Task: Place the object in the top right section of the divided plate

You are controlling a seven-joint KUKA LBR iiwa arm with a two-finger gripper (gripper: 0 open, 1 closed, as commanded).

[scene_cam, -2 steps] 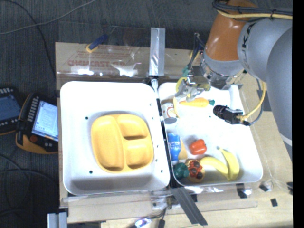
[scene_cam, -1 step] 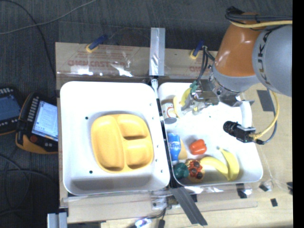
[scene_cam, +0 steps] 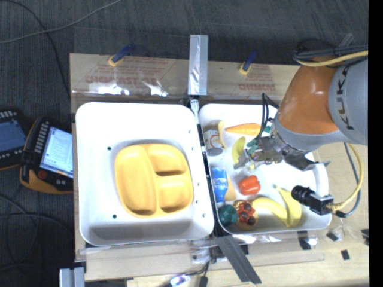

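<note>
Clearly the two white bins split the work: the left bin (scene_cam: 90, 160) carries only the yellow divided plate (scene_cam: 154, 178), lying near its middle with its sections bare, so it serves as the drop place. The right bin (scene_cam: 320, 172) is the stock, crowded with toy food: a carrot (scene_cam: 242, 128) by its far edge, a red pepper (scene_cam: 249, 185) near its middle, bananas (scene_cam: 276, 208) toward its near right corner, a blue packet (scene_cam: 219, 181) along its left wall and a small green and red cluster (scene_cam: 237, 213) in its near left corner. The gripper (scene_cam: 258, 150) hangs low over this bin, just above the pepper and beside a yellow-green piece (scene_cam: 239, 148), which suggests a pick is under way. I cannot tell how its jaws stand, nor which object is meant; nothing lies on the plate yet.
</note>
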